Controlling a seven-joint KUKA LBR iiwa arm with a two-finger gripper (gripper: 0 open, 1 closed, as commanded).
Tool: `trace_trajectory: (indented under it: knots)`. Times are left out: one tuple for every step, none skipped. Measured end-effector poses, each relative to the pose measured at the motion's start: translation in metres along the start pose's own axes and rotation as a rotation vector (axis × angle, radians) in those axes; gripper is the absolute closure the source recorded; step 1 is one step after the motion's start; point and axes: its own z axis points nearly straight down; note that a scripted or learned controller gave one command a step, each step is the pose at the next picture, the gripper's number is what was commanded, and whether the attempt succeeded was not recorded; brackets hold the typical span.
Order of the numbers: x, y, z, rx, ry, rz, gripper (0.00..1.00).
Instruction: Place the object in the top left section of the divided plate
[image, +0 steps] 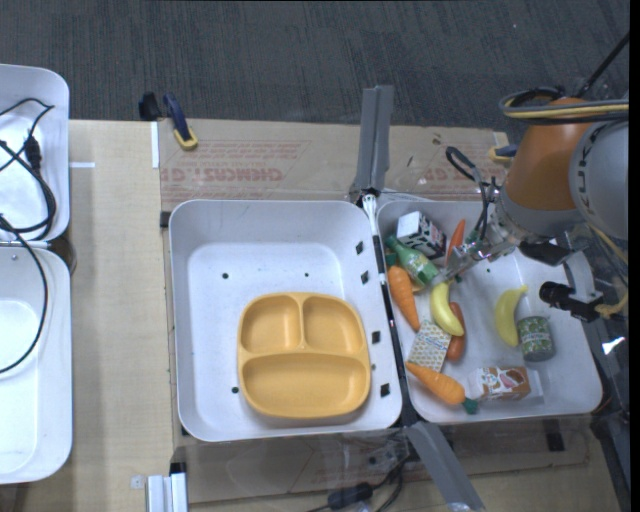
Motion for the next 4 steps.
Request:
trace_trajectory:
  knots:
    - [0.096,-0.038,-0.098,0.003,0.002,-0.134,1.00]
    - [0.186,-0.051,-0.098,0.004,0.002,-0.083,1.00]
    - [0.239,-0.052,-0.142,0.002,0.001,-0.169,1.00]
    - [0.289,-0.045,-0.102,0.005,0.002,-0.276,1.00]
